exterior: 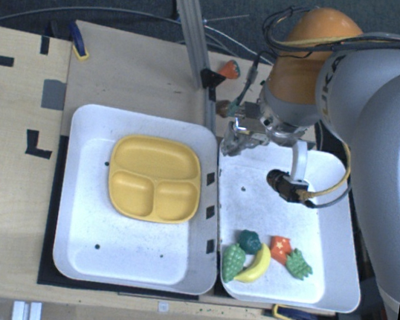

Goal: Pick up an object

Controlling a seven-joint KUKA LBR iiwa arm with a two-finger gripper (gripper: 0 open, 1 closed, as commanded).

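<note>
A: What sits in the two bins?

B: The left bin (85, 175) holds a yellow divided plate (155, 179), lying flat in its upper half with one long compartment at the top and two smaller ones below. The right bin (325, 228) holds a small cluster of toy food near its lower edge: a green bunch of grapes (233, 262) at the left, a yellow banana (257, 267) curving just beside it, a dark green piece (250, 240) above the banana, a small red piece (280, 246) to the right of that, and a green leafy piece (298, 264) at the far right. They lie close together, several of them touching.

A: And the arm?

B: It comes in from the right, with the orange band (319, 27) at the top and the grey body filling the right side. The gripper (234, 144) hangs over the upper left corner of the right bin, close to the wall between the two bins. A black part with a yellow cable (290, 185) hangs beneath the wrist over the bin floor.

A: How do the jaws stand?

B: I cannot tell how far apart they are; the metal parts are small and blurred. Nothing shows between them. The toys lie well apart from them, at the opposite end of the bin.

A: What about the surface?

B: The wooden surface (4, 162) carries dark tape marks at the left.
</note>
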